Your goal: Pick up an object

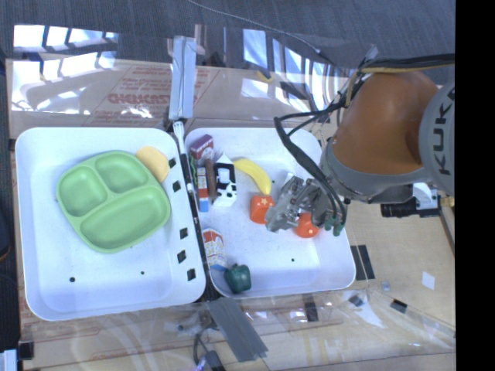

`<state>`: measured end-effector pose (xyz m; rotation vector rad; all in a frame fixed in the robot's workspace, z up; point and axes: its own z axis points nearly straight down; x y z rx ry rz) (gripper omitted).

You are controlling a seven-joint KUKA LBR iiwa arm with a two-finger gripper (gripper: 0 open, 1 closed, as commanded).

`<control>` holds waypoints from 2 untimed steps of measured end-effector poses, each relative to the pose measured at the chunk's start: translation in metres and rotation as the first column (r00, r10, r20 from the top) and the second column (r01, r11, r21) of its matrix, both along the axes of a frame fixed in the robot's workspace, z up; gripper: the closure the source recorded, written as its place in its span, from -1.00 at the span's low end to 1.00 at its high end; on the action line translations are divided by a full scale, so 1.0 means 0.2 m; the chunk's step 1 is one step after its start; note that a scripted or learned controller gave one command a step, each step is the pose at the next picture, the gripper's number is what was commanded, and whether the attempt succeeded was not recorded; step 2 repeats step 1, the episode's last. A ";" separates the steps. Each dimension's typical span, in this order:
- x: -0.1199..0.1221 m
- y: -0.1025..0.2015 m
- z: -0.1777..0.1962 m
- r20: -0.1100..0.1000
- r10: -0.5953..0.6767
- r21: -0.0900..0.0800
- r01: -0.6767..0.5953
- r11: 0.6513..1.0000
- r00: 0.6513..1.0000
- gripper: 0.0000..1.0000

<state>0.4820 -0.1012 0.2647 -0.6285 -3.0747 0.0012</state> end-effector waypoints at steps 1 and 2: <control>0.01 0.01 0.05 -0.001 0.008 0.000 -0.008 1.000 1.000 1.00; 0.01 0.01 0.05 -0.001 0.008 0.000 -0.008 1.000 1.000 1.00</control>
